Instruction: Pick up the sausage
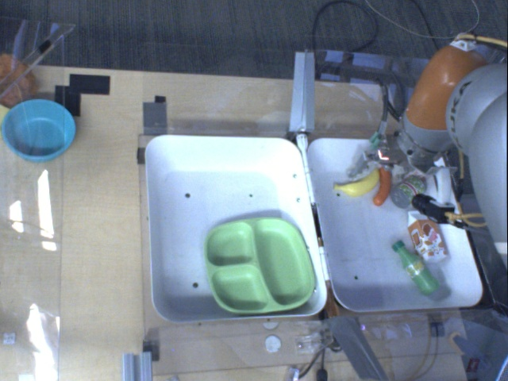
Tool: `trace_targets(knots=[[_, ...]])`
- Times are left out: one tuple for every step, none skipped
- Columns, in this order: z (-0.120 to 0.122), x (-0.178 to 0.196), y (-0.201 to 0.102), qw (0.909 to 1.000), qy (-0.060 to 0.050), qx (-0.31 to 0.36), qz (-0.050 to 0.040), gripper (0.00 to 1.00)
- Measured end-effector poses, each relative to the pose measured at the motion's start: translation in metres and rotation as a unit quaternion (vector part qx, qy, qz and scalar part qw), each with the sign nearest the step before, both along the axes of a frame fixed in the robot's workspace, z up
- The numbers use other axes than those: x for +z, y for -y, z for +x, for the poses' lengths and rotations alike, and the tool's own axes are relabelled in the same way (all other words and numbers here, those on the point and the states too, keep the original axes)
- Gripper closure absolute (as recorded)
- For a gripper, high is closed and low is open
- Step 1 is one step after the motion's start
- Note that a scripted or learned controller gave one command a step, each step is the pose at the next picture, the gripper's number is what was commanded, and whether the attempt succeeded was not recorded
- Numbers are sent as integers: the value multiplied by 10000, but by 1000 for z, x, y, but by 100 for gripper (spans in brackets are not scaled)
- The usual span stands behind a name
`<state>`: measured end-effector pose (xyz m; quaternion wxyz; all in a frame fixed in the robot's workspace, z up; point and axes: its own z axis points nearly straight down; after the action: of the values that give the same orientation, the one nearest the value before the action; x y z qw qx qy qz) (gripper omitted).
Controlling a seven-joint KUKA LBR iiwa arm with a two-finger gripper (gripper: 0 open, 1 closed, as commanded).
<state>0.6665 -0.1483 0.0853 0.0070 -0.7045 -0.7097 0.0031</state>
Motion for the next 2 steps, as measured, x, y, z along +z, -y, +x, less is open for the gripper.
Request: trace_targets(knots=[[5,14,-1,9999,105,28,-29,100],[5,3,47,9992,114,-371,-27,100]])
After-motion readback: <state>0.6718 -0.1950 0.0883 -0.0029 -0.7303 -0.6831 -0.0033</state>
